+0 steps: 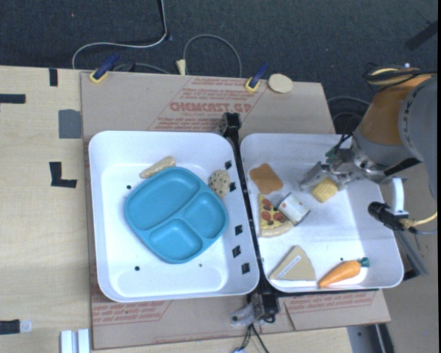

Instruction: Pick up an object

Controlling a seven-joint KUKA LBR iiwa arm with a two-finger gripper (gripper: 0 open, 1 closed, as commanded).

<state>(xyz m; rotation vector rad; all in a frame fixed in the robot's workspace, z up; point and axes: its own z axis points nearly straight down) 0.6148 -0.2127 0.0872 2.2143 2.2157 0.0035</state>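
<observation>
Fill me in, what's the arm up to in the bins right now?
The arm reaches from the right into the right bin, with its gripper low, right by a yellow block. I can't tell if it grips the block. Also in that bin: a pizza slice, a white piece, a brown toast, a sandwich wedge and a carrot. The left bin holds a blue tray, a cookie and a tan stick.

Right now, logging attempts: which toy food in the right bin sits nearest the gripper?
The yellow block, right beside the gripper; the pizza slice and carrot lie farther off.
</observation>
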